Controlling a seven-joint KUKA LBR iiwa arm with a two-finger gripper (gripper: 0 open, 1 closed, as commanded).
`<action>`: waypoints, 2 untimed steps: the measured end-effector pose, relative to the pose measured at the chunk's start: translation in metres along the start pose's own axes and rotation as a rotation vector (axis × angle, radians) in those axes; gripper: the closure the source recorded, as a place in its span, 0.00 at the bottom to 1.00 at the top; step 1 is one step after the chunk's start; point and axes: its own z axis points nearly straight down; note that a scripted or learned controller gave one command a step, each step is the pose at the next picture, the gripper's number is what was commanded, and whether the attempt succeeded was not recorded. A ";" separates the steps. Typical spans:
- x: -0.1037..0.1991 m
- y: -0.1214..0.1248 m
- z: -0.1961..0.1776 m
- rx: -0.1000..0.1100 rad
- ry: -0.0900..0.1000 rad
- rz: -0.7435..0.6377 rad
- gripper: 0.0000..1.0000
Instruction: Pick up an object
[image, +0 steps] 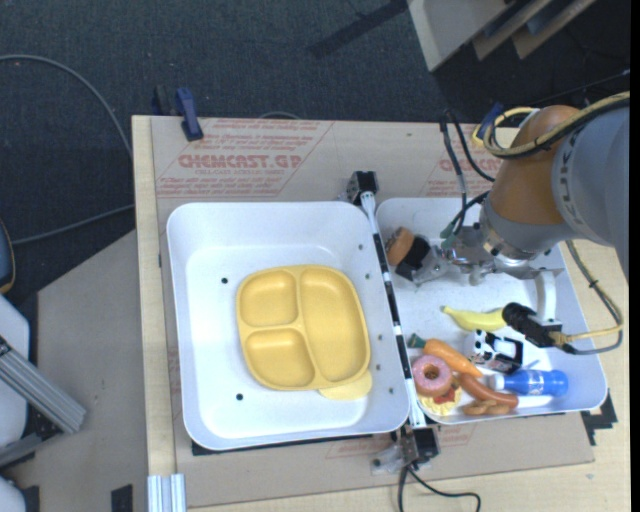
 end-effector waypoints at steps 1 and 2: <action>-0.025 -0.056 0.017 0.000 -0.001 0.001 0.00; -0.024 -0.055 0.007 -0.004 -0.001 0.000 1.00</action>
